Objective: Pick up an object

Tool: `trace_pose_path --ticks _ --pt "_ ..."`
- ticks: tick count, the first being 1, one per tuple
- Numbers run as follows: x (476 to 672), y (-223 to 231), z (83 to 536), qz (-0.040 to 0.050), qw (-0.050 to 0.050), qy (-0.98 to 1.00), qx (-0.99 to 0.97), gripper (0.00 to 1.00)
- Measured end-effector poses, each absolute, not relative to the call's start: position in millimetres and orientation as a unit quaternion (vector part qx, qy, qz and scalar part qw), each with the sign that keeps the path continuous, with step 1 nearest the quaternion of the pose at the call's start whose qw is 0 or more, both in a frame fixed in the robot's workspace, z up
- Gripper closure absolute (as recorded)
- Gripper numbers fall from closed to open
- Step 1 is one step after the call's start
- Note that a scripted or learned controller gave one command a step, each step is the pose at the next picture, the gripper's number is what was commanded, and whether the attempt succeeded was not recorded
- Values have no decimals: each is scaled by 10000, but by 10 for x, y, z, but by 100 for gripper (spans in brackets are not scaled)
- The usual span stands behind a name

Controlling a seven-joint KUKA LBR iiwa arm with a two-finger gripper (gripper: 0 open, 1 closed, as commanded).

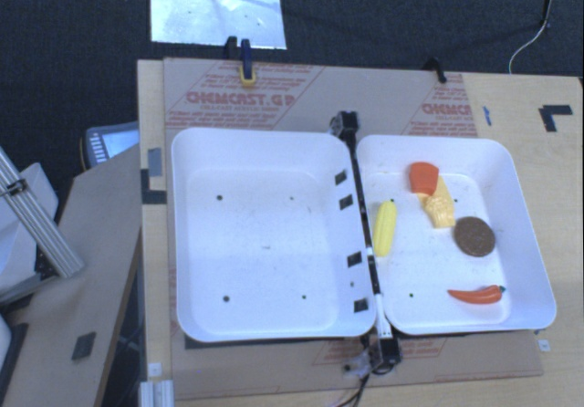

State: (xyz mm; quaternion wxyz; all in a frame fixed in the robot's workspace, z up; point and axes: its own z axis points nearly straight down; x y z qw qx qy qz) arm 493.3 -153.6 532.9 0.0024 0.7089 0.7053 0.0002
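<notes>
Corn [385, 227] looked the easiest pick: a small yellow cob lying lengthwise at the left edge of the right bin [525, 213], just beside the divider. It seemed light, stiff plastic, smooth and perhaps slippery, best pinched across its narrow middle. To its right, a red-orange block [422, 177] touched a pale yellow lump [441, 207], which sat just above a flat brown disc [474, 236]; crowded together, those would be harder to grip cleanly. A thin orange-red pepper [475, 295] lay apart toward the lower right, low and tapered, likely to slide. The left bin [260, 236] was glossy white, rounded at the corners. Whether the gripper was spread or closed, I could not tell.
</notes>
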Motion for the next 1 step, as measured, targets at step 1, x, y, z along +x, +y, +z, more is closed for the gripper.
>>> trace_pose_path --ticks 1 --pt "4858 -2097 5355 1 28 7057 7085 100"
